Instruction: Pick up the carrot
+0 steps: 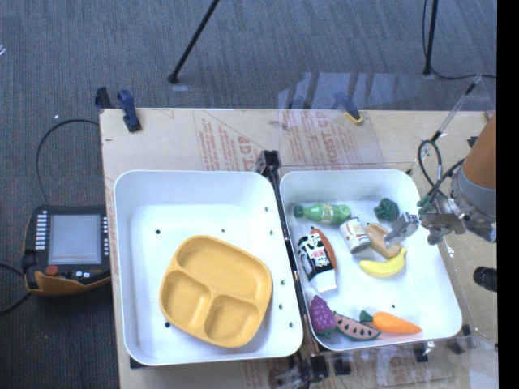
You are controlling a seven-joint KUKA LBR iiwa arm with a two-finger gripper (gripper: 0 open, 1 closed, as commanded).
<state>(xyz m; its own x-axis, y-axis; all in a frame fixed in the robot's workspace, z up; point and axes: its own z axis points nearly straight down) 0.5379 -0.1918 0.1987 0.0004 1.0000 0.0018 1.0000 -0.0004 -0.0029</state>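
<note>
1. Camera view: carrot [395, 323] lies flat in the right bin [438, 286], near the front wall toward the front right corner, orange body pointing right, green top at its left end.
2. Watermelon slice [355, 328] sits just beside the carrot's green end, may be touching, can't tell. Grapes [322, 314] further left along the same front edge.
3. Pincer [403, 230] is over the middle-right of the right bin, above the banana [383, 265] and next to a tan item [379, 238] and a small can [354, 234]. Well apart from the carrot.
4. Pincer state: can't tell how far open, the tips blur into the clutter under them; nothing clearly held.
5. Other stuff in the right bin: green bottle [323, 211], milk carton [315, 257], dark green vegetable [387, 209]. Left bin [138, 217] holds a yellow divided plate [216, 288].
6. Handling guess: looks like a toy carrot, light, stiff, smooth and probably slippery plastic, tapered, so it could squirt out toward the thin tip.
7. Best hold, I'd judge: across the thick part of the orange body just right of the green top, jaws crossing the long axis. Watch the front wall and the watermelon slice for finger room.
</note>
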